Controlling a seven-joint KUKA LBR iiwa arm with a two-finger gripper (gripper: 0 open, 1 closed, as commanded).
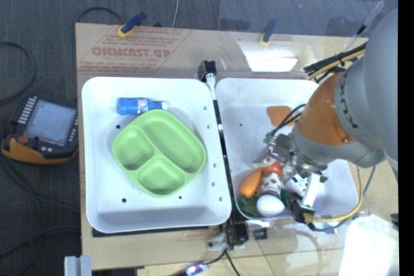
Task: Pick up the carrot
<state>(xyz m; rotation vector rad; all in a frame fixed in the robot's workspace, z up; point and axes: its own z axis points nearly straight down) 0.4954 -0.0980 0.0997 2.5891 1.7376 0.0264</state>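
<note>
Camera view shows you the carrot (251, 183) in the right bin (336, 203), near its front-left corner, long axis slanting from front-left up toward back-right. Its upper end meets the tool (284, 179), which sits just right of it. Whether the tool is open or closed, you cannot tell. A white egg (270, 205) lies just beside it; the green divided plate (159, 152) sits in the left bin (103, 203).

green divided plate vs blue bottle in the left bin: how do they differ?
The green three-compartment plastic plate is far larger than the small blue bottle with a white cap. The plate lies flat, open side up, near the bin's middle; the bottle lies on its side by the bin's far edge, just beyond the plate. The plate is one pale green; the bottle is blue with a white end. Both rest in the left white bin.
</note>
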